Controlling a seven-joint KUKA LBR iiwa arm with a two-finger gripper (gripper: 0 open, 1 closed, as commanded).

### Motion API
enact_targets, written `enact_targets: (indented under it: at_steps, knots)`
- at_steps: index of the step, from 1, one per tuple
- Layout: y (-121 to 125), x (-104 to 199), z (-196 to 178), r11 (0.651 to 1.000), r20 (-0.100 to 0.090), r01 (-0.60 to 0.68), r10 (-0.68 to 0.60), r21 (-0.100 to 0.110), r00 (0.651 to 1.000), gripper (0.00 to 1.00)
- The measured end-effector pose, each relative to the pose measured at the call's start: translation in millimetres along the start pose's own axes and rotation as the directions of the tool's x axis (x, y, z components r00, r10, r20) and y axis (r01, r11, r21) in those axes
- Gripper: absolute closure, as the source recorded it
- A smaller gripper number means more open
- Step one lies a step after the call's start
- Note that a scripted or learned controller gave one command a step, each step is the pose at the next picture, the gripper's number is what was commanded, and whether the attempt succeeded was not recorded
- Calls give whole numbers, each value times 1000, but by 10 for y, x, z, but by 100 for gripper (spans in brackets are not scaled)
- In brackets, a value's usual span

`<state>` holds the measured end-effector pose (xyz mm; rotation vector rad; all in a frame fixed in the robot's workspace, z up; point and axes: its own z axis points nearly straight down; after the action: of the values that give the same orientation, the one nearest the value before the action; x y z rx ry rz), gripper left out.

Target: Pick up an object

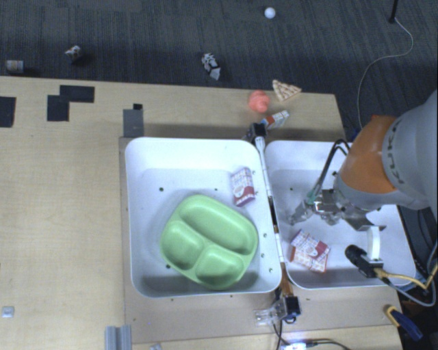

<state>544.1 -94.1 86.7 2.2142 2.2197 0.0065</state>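
Packets in red and white number two, one in each bin. The nearer packet lies flat on the floor of the right bin, toward its 7 o'clock side. In the left bin there is one green plate with three compartments. It covers much of the floor toward 5 o'clock and reaches close to the near wall. The pincer hangs over the right bin at the nearer packet's 12 o'clock, near it but apart from it. Whether the pincer is spread or closed cannot be told from this angle. The one grey arm, with its orange band, comes in from 3 o'clock. The second packet sits at 2 o'clock in the left bin, close to the wall next to the right bin. The two bins stand side by side on the pale table. Beyond their far edge the table carries one grey block by the left bin's 11 o'clock corner. One small tube lies near the gap between the bins. There is also one pink ball, with one pale wedge just beside it at its 2 o'clock. Farthest off, on the dark floor, lie one white ball and three scraps too small to identify.
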Motion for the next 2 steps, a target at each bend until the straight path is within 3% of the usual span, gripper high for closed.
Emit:
enact_targets:
  at_steps: [1,2]
  knots:
    - [731,-345,17,1000,-1,2,-2,2,1000,0]
    - [601,367,-1736,1000,-2,4,-4,-1,1000,0]
